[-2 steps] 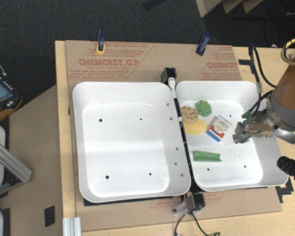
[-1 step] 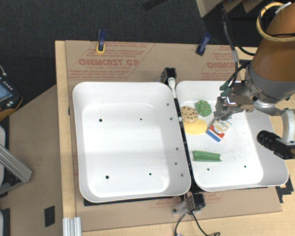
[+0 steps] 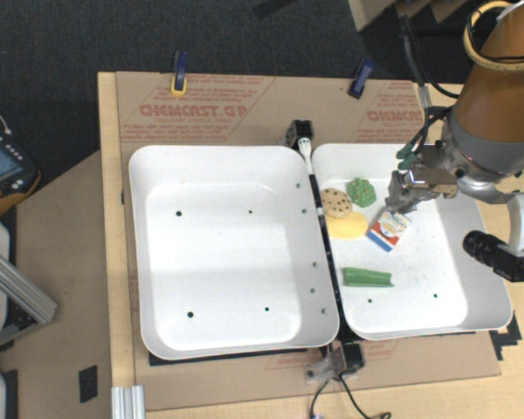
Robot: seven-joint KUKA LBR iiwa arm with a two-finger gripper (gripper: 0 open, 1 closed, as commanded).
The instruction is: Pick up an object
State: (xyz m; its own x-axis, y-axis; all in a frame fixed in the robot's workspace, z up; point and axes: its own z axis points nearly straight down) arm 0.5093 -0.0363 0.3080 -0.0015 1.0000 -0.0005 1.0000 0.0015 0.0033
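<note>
One hand [image 3: 400,201] low over red-white-blue packet [image 3: 386,232], fingertips blurred, grip state unclear, packet's top edge hidden

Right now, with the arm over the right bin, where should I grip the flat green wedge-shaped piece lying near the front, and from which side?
Probably straight down on the flat green wedge-shaped piece, at its middle, closing across the narrow width. It lies flat and long, running left to right, apart from the other items, with bare floor of the right white bin on both long sides. The tool sits farther back, above the red, white and blue packet.

Robotics lab: 2 clamped bins [image 3: 218,160], robot arm [image 3: 498,103].
</note>
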